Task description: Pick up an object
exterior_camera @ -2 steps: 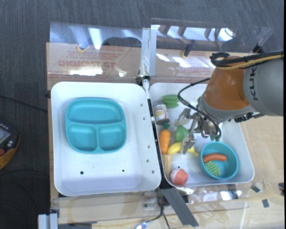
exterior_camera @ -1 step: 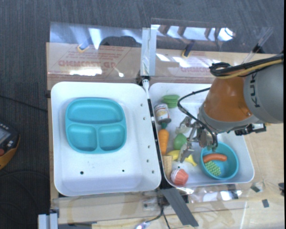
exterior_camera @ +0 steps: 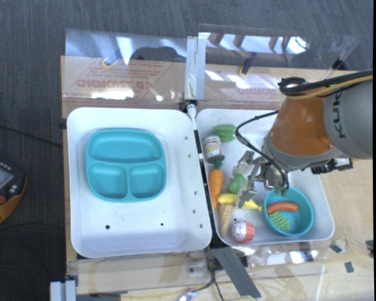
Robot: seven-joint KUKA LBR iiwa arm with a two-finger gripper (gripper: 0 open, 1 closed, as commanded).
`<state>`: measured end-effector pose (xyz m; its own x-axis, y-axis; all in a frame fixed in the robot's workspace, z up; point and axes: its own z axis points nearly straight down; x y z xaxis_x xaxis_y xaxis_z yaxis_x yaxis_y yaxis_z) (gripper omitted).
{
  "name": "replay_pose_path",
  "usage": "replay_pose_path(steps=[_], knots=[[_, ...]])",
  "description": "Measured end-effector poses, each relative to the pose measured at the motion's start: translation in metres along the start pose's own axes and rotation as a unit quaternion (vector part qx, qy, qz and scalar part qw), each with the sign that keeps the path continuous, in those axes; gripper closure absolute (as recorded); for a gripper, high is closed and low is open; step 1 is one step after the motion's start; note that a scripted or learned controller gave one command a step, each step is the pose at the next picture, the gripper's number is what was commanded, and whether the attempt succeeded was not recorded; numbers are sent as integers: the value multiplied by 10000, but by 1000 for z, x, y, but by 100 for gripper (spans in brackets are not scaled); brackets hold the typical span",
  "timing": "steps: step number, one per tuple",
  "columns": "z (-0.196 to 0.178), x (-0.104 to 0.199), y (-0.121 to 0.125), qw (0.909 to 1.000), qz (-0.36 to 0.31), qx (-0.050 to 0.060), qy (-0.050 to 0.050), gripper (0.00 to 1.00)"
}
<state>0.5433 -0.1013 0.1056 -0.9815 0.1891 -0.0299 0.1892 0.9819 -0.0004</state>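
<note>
1. Bins: we record two shallow white bins side by side on the bench — the left bin (exterior_camera: 113,231) and the right bin (exterior_camera: 323,209).
2. The left bin carries a teal divided tray (exterior_camera: 125,163), lying flat in its upper half, with one long compartment above two smaller ones.
3. The right bin carries the loose items, grouped along its left side and lower part.
4. Along the left wall, from top to bottom, we note a green lid-like piece (exterior_camera: 224,131), a small jar (exterior_camera: 212,147), a carrot (exterior_camera: 216,180), a yellow piece (exterior_camera: 226,199), a tan cone-shaped piece (exterior_camera: 226,216) and a red-and-white round item (exterior_camera: 241,231).
5. A teal bowl (exterior_camera: 288,212) sits in the lower right corner of that bin, holding a red sausage-shaped piece (exterior_camera: 281,207) and something green beneath it.
6. The arm (exterior_camera: 307,130) reaches in from the right; its gripper (exterior_camera: 249,182) is low over the middle of the right bin, just beside a small green item (exterior_camera: 237,183) and near the bowl.
7. Gripper condition — we cannot tell whether it is spread or clenched, and no item is visibly between its tips.
</note>
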Motion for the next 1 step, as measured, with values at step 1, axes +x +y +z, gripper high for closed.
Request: replay_pose_path(steps=[1], knots=[[4, 2, 0, 10000, 0, 3, 31, 0]])
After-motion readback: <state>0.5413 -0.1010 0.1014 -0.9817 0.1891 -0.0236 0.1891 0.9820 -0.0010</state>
